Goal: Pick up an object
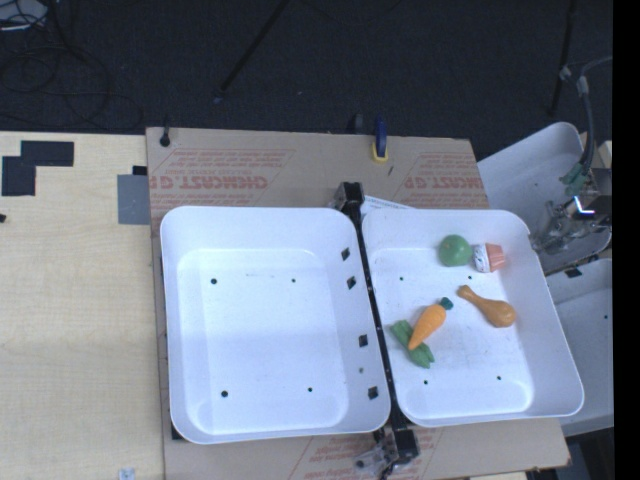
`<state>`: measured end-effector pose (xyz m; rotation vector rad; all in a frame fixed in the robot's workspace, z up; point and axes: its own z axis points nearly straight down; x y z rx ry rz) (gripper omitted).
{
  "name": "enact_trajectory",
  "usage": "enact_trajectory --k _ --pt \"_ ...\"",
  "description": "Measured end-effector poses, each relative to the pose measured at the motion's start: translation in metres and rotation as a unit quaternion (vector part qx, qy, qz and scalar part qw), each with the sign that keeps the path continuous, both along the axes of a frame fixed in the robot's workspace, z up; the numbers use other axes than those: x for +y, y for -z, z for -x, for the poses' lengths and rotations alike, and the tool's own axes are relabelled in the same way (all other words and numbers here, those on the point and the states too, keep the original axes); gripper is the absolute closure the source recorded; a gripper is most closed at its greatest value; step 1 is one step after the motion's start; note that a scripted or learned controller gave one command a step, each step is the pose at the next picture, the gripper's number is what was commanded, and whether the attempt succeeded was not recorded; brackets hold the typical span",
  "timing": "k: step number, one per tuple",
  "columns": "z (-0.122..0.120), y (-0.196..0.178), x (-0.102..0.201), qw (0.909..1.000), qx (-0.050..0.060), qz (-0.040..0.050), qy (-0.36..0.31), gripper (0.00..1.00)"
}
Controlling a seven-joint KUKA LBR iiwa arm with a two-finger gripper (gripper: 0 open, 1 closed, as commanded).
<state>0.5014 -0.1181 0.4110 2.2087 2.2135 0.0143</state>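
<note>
Since your gripper (572, 220) is parked off the right edge of the right bin (540, 393), up by its far right corner, everything you could grab lies to its left and a bit toward the camera; honestly it's just a tangle of metal and cable at this angle, so I can't tell how it's set, and nothing looks to be carried in it.

Working outward from there: the closest thing is the little white and orange piece (489, 258), sitting just inside the rim; right next to it, touching or near enough, is the green ball (454, 250). A bit further toward you is the drumstick (489, 307), lying loose on its own, long axis running from upper left to lower right, fat end toward the right wall. Then comes the carrot (429, 323), slanted the other way, leafy end up right, tip down left; its tip lies over or against the green pod (412, 342), which is the farthest of the lot, close to the divider.

If it were me, I'd go for the drumstick: it's near, it has clear floor all around, and you'd want the jaws closing across that diagonal, not along it; the carrot and pod look like a messy double grab. The left bin (185, 268) has nothing to offer you.
</note>
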Motion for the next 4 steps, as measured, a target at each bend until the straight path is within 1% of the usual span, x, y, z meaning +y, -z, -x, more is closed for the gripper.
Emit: enact_trajectory --k 1,2,3,4 --pt "0.002 0.01 0.001 1.0 0.01 -0.0017 0.0 0.0" --pt "0.002 0.0 0.001 0.9999 0.011 -0.0015 -0.001 1.0" --pt "0.019 0.073 0.097 0.9999 0.012 -0.0028 -0.002 1.0" --pt "0.017 0.137 0.027 0.9999 0.012 -0.0022 0.003 1.0"
